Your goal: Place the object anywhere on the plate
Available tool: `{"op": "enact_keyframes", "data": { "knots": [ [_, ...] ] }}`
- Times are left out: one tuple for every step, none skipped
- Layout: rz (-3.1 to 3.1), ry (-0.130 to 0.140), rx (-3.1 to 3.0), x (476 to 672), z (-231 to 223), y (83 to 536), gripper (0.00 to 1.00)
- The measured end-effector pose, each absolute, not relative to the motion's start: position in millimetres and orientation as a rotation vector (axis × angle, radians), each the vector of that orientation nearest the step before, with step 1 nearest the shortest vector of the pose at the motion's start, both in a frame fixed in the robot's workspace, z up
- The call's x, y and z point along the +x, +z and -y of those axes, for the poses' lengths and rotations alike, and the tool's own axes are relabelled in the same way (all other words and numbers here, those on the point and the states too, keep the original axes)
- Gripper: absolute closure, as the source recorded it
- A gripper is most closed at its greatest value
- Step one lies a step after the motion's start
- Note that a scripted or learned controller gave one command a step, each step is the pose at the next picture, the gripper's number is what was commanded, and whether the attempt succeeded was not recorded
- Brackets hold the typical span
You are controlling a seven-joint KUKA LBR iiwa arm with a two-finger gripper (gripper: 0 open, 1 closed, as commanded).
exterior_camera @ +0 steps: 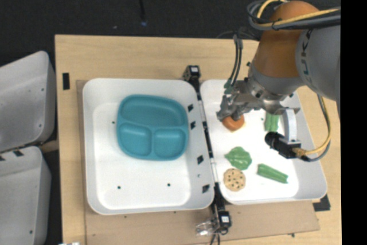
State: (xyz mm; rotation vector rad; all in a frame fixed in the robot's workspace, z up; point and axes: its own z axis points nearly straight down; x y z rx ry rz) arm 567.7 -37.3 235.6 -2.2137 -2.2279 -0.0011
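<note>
An orange object (233, 122) is lying in the right bin (309, 181), directly under the gripper (231, 111), whose fingers are pointing down onto it; whether the jaws are clamped on it cannot be told. The grey arm (298, 54) is reaching in from the right, its orange band above the wrist. Below the jaws are lying a green leafy piece (238, 157), a cookie (234, 179) and a green pod (272, 173). Left of the jaws, the blue divided plate (152, 126) is sitting in the left bin (103, 181), on a wooden bench (69, 54).
</note>
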Motion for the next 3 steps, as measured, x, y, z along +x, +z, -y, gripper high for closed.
{"op": "enact_keyframes", "data": {
  "knots": [
    [2.227, 0.0, -2.215, 564.9, -10, 228, 1.0],
    [2.23, -0.003, -2.213, 564.5, -70, 224, 1.0],
    [2.23, -0.004, -2.213, 555.3, -117, 237, 1.0]
  ]
}}
